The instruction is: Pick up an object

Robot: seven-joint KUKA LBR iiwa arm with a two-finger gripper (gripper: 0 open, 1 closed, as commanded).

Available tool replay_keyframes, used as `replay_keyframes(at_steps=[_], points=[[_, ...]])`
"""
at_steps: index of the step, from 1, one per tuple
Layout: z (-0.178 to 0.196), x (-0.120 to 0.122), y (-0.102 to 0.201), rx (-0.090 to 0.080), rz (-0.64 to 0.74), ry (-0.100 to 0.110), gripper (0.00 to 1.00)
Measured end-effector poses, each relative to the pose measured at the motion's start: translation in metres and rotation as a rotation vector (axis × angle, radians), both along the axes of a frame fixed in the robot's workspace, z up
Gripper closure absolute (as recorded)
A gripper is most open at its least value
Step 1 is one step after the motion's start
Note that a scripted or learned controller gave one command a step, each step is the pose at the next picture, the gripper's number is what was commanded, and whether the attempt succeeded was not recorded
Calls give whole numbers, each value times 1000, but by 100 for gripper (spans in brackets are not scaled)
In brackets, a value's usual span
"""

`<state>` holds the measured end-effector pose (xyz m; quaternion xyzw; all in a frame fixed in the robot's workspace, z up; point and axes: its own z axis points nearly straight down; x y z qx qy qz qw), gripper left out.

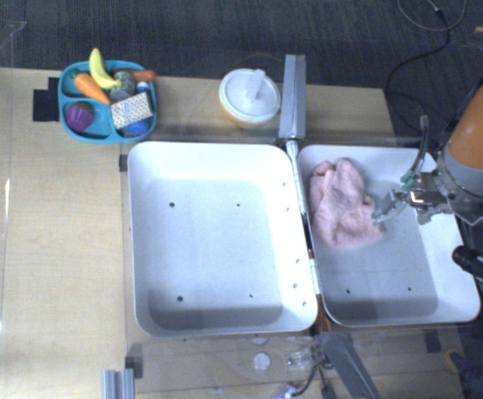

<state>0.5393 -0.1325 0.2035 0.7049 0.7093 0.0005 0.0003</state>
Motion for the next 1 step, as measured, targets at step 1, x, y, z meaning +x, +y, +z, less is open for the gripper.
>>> replay_keyframes(at_steps=[1], points=[[-109, 29, 19, -1, 100, -3, 0]])
